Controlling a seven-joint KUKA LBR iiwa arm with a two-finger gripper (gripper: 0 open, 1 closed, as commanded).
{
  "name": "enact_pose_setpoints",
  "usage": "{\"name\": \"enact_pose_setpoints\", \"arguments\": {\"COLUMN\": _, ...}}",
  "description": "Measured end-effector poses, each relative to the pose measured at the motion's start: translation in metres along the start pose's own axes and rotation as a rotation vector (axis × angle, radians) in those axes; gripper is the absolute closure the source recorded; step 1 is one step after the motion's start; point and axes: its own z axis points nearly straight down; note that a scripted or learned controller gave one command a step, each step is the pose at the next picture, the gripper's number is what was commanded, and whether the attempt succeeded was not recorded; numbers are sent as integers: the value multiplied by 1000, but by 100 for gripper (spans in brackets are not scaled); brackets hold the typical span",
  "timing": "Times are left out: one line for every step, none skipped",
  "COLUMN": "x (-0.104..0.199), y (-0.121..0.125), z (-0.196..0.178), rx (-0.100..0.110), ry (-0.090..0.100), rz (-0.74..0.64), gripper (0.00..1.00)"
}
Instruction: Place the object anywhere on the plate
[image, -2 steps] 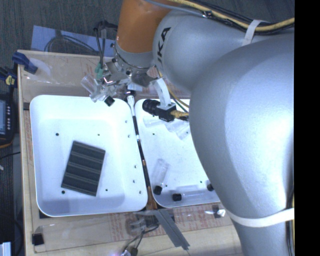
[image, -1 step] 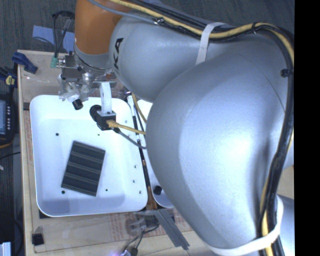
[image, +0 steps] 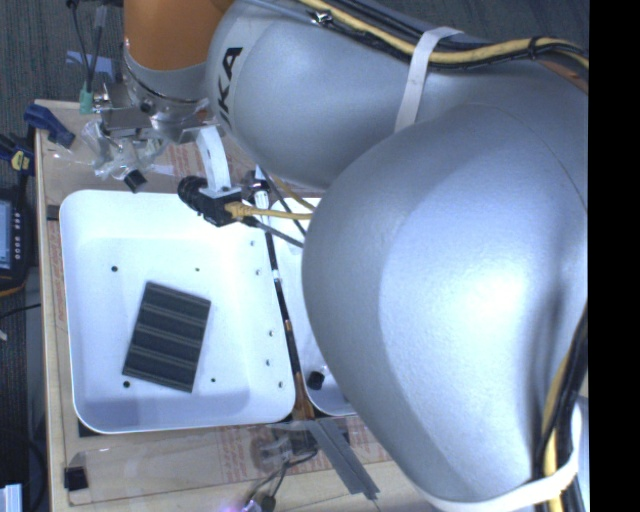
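Arm (image: 450, 270): grey, bulking over the right bin (image: 325, 395).
Left bin (image: 90, 300): dark ribbed rectangular object (image: 167, 336), tilted, toward 7 o'clock.
Gripper (image: 125, 160): at 11 o'clock beyond the rim.

We read only part of one marking: black letters on the grey arm (image: 300, 90), just below its orange band (image: 170, 30), where the tail of the KUKA name shows sideways. We find no other legible text, label or number.

A robotics lab: grey industrial arm (image: 440, 250); white bins (image: 100, 300) on a cable-strewn bench (image: 240, 455)
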Motion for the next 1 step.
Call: {"name": "enact_pose_setpoints", "arguments": {"x": -48, "y": -64, "z": 54, "rx": 7, "ry": -2, "rz": 402, "gripper": 100}}
